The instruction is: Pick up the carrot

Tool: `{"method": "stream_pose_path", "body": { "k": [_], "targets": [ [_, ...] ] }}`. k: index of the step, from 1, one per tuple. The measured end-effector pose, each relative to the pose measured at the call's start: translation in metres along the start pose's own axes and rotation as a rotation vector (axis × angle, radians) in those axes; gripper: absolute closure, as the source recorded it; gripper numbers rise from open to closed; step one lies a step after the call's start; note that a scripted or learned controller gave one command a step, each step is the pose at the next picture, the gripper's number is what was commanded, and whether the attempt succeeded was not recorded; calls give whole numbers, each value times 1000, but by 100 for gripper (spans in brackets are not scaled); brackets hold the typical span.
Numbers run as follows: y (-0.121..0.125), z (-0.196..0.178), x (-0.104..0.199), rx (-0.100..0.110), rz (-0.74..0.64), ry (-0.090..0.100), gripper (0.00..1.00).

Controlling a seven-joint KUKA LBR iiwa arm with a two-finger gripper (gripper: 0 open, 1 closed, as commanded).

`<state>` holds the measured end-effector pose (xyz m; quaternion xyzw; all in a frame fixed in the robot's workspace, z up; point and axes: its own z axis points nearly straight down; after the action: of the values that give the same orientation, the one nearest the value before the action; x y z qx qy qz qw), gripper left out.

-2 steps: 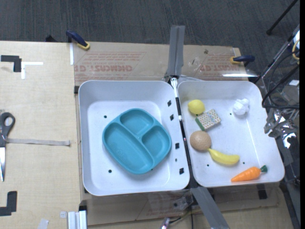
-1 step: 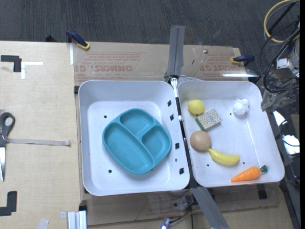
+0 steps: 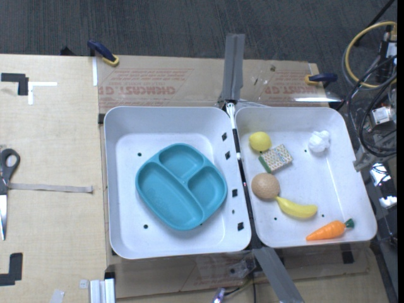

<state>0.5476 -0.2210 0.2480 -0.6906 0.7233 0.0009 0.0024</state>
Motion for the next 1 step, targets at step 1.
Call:
{"method": "stream_pose_path", "body": {
  "k": [1],
  "targets": [
    [68, -15, 3, -1, -266, 0, 100]
  ]
}}
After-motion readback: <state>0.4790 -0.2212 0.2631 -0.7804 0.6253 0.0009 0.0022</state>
